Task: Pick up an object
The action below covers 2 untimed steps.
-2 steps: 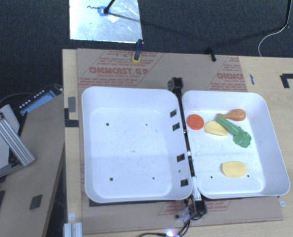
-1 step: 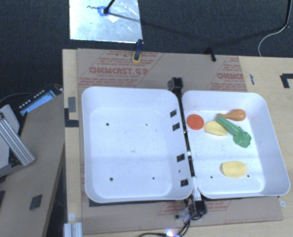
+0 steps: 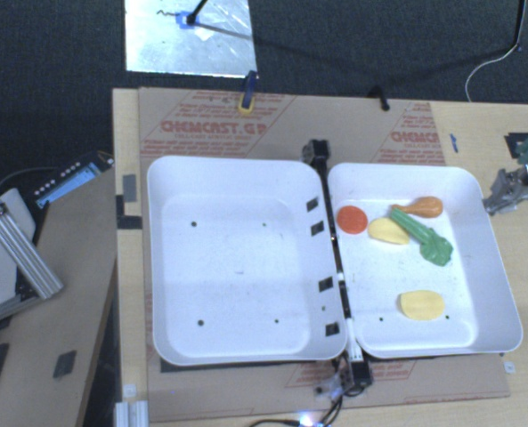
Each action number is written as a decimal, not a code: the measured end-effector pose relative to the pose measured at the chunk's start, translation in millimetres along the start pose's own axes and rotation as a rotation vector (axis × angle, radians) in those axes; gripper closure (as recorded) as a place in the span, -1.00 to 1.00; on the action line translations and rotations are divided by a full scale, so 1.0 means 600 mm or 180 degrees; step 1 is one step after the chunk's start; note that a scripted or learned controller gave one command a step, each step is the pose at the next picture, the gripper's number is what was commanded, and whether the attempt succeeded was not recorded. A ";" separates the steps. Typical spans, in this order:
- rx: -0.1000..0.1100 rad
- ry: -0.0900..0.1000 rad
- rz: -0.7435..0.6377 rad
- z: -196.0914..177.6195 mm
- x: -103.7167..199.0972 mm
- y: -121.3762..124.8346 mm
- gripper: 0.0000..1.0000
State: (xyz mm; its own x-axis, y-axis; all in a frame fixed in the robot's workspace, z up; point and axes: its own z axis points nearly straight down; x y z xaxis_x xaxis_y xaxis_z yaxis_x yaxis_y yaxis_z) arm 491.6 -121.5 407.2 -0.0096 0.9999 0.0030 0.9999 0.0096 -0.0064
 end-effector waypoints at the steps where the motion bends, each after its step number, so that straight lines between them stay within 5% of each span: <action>1: -0.0080 -0.0012 -0.0003 -0.226 0.091 -0.008 1.00; 2: -0.0033 -0.0019 0.0045 -0.213 -0.020 -0.011 1.00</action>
